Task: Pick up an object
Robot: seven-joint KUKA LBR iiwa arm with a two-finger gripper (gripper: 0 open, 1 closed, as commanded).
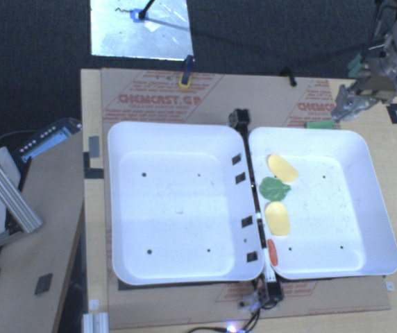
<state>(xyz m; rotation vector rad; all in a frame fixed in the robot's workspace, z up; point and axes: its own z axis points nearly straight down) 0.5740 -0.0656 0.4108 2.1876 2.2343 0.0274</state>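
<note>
Four small objects lie in the right bin (pixel 365 186), all crowded toward its left wall and strung out in a rough line from back to front. Farthest back is a pale yellow oval piece (pixel 282 168), lying flat and tilted on a diagonal. Just in front of it, touching or nearly so, sits a green leaf-shaped piece (pixel 275 188), flat with an uneven outline. Next comes a second yellow piece (pixel 277 218), rounded and longer than wide, lying lengthwise just beside the green one. Nearest the front, a small orange-red piece (pixel 273 252) lies close against the left wall, narrow and slightly apart from the rest
</note>
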